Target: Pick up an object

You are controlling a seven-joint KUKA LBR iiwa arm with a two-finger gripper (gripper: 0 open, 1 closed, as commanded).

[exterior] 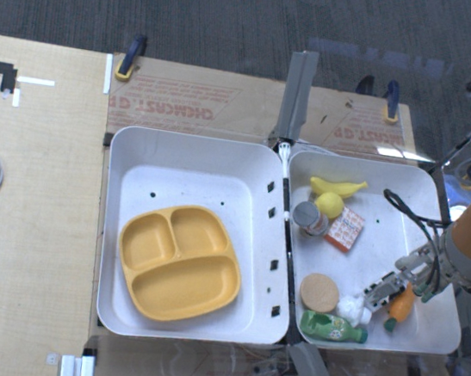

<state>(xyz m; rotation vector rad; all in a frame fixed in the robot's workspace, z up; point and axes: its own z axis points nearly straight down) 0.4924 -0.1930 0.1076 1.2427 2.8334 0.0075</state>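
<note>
The gripper (384,291), maybe open, reaches down beside the small orange carrot (401,305), which it must grab next.

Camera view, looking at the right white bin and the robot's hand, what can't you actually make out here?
- Hand: small and dark against the arm's cables, so open or shut is unreadable.
- Small orange carrot-shaped toy: beside the hand; contact is unclear.
- Red-and-white printed box: print too small to read.
- Green plastic bottle: label blurred, lying along the right white bin near its front wall.
</note>
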